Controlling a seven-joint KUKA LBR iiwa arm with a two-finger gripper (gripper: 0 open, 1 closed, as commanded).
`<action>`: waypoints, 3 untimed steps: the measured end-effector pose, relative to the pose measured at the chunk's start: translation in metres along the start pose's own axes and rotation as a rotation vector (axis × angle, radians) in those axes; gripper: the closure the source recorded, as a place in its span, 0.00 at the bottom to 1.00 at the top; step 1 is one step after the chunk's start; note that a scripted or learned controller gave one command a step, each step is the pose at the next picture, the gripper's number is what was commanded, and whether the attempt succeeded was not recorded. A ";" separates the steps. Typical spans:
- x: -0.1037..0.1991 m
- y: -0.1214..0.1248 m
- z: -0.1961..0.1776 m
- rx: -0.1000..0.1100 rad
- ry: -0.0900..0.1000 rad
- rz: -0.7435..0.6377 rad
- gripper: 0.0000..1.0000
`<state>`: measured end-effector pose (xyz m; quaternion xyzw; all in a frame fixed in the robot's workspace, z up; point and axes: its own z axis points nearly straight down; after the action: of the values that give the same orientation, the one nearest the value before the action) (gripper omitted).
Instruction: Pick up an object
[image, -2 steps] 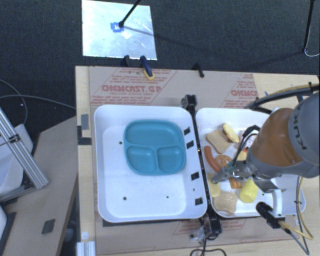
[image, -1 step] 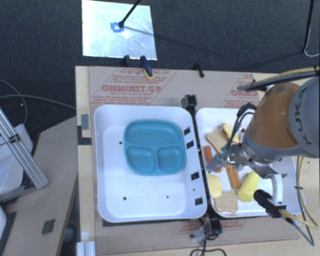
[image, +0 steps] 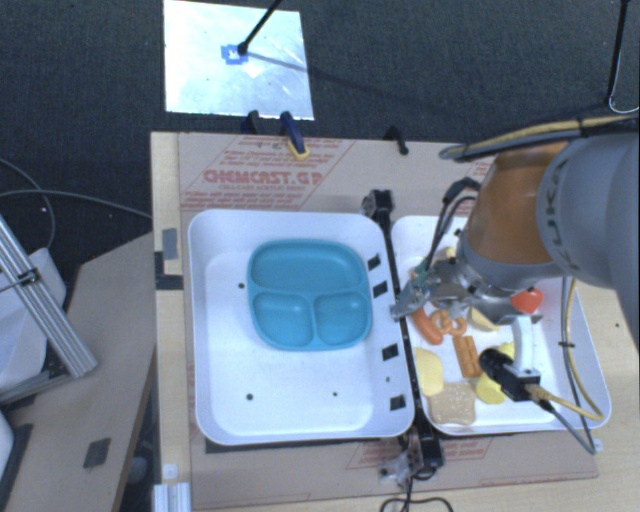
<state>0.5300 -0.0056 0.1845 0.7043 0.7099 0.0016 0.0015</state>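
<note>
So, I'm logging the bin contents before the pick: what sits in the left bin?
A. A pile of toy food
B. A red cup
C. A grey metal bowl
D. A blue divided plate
D: a blue divided plate with three compartments lies flat in the left bin, while the toy food pieces, such as the orange carrot, lie in the right bin.
</note>
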 end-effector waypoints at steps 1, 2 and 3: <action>-0.002 -0.001 -0.010 0.002 0.001 0.001 1.00; 0.059 -0.009 0.001 0.005 0.002 -0.002 1.00; 0.090 0.012 -0.009 0.001 0.002 0.000 1.00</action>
<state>0.5413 0.0844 0.1938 0.7043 0.7099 0.0019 0.0004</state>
